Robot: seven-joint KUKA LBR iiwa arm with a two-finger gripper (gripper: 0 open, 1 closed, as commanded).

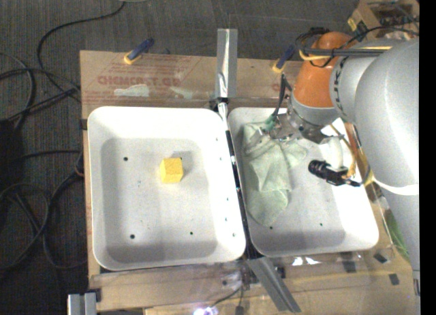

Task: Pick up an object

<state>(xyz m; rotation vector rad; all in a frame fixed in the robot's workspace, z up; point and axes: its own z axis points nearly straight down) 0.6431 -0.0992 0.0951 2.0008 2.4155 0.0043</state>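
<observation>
1. One yellow cube (172, 170) lies mid-floor in the left bin (109, 119).
2. Over a pale green cloth (269, 177) near the right bin's (340, 238) far edge sits the gripper (284, 131); whether it clasps anything is unclear.

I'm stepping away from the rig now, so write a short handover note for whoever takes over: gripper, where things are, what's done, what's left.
Gripper: low over the far end of the green cloth in the right bin; whether it has a hold cannot be told.
Yellow block: lies alone in the left bin.
Done: approach to the cloth.
Left: nothing seen lifted; grasp and raise one object.
</observation>
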